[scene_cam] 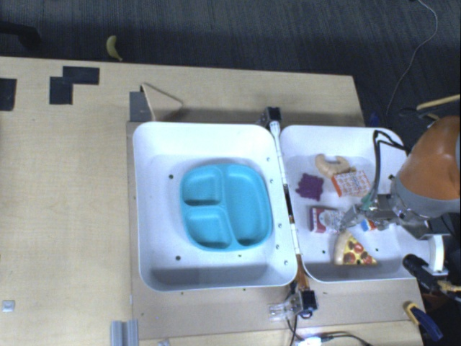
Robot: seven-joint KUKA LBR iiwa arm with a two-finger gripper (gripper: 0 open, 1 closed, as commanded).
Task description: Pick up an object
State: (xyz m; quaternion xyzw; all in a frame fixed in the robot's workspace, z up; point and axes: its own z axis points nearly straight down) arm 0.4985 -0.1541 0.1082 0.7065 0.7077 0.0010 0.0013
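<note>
Toward the lower right of the frame, the tool (358, 215) sits low inside the right bin (389, 269), among a pizza slice toy (353, 251), a red-and-white packet (350, 184), a purple piece (310, 187) and a tan ring-shaped piece (331, 165). Whether it grips anything I cannot tell, as it is too small and blurred. Nothing looks lifted yet, so I judge the pick not done. A blue divided tray (225, 205) lies in the left bin (155, 157).
</note>
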